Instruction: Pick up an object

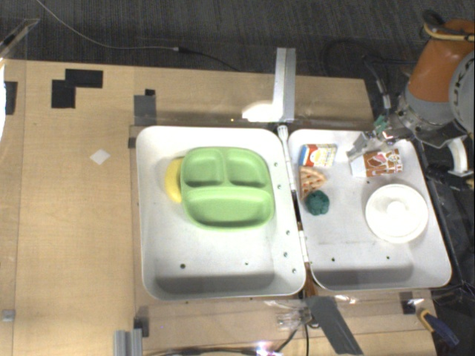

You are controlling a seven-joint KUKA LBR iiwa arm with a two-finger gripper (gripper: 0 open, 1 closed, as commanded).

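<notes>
My tool (373,136) hovers over the far right corner of the right bin (438,269), just beside a small brown-and-white packet (383,163). I cannot tell how it is set. Nothing shows between it and the packet. In the same bin lie a round white dish (397,212), a dark green ball (318,202), a small orange-and-white carton (318,155) and a tan snack piece (311,178). The left bin (159,273) holds a green divided tray (225,186) over a yellow thing (173,181). Both bins sit on my table (67,221).
</notes>
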